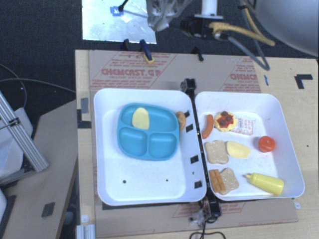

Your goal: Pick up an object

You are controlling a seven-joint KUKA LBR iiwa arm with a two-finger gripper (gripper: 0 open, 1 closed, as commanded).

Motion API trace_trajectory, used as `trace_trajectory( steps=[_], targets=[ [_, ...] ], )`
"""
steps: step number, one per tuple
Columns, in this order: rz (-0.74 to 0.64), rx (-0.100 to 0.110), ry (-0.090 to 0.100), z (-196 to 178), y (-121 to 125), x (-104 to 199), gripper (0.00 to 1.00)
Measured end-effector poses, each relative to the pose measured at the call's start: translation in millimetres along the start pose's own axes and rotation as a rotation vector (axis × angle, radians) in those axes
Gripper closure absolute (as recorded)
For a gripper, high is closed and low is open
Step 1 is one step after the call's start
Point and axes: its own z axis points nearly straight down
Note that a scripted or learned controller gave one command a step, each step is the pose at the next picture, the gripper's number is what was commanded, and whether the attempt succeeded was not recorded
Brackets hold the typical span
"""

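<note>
Claw point(162, 15) hangs above the bins' far edge, well apart from the tomato point(266, 143); grip state unclear.

A robotics lab; taped cardboard bench point(209, 68), aluminium framing point(20, 138), cables point(249, 34).

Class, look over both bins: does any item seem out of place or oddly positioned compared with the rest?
One item stands out: a small orange-brown food piece sits in the left bin, wedged between the blue divided plate and the bin's right wall. The yellow piece lies in a plate compartment; the other toy foods lie in the right bin.
</note>
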Motion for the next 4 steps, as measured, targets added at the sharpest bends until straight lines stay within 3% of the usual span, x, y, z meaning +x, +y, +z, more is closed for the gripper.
trace_trajectory(
  steps=[1,2,3,4],
  targets=[
    [0.01,0.022,-0.009,181,-39,-16,1.0],
    [0.011,-0.011,-0.001,64,15,-57,1.0],
    [0.008,0.019,-0.006,242,-6,-45,1.0],
    [0.0,-0.007,0.003,146,4,3,1.0]
  ],
)
